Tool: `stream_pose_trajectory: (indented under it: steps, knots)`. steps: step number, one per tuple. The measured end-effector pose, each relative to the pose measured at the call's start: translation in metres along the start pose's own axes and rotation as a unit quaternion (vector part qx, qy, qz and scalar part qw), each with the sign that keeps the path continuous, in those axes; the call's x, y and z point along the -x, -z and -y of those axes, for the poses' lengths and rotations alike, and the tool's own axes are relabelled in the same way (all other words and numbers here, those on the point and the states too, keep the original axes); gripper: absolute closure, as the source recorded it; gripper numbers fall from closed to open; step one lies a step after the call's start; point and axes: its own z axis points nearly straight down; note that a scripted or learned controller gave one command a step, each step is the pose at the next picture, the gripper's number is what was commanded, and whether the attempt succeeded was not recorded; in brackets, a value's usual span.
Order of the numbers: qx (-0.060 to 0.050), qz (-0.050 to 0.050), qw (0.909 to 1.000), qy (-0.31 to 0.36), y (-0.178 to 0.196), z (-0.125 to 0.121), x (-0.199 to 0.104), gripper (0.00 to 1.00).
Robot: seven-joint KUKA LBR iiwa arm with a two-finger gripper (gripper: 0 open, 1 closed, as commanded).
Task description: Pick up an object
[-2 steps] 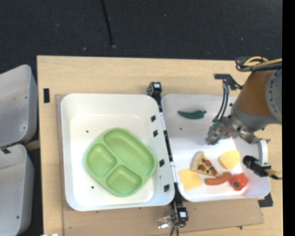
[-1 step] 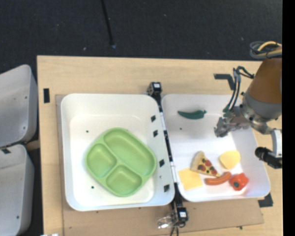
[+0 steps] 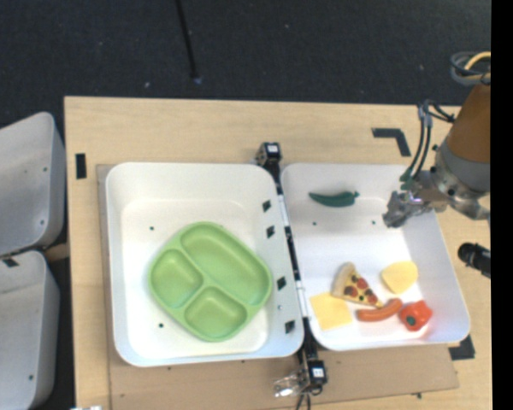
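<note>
The right bin [image 3: 427, 237] holds several toy foods. A dark green chili pepper [image 3: 333, 198] lies near its back edge. Toward the front are a pizza slice [image 3: 357, 286], a yellow cheese wedge [image 3: 329, 311], a yellow chip-like piece [image 3: 399, 275], a sausage [image 3: 378, 313] and a red pepper [image 3: 415, 315]. My gripper [image 3: 397, 208] hangs over the bin's back right part, right of the chili and apart from it. I see nothing between its fingers.
The left bin [image 3: 128, 229] carries a green divided plate [image 3: 209, 279]. A ridge with black clips [image 3: 284, 237] separates the two bins. The arm's orange band [image 3: 472, 131] stands at the right edge. Wooden bench [image 3: 197, 131] surrounds the bins.
</note>
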Motion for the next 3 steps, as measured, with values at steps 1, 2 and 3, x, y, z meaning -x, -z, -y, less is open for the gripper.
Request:
stream_pose_trajectory:
  steps: [1, 2, 3]
  knots:
    - [-0.002, -0.002, 1.0, 0.002, 0.001, -0.005, -0.059, 1.0]
    - [-0.003, -0.002, 1.0, 0.002, -0.002, -0.011, -0.114, 1.0]
    - [-0.002, -0.001, 1.0, 0.002, 0.013, -0.026, -0.165, 1.0]
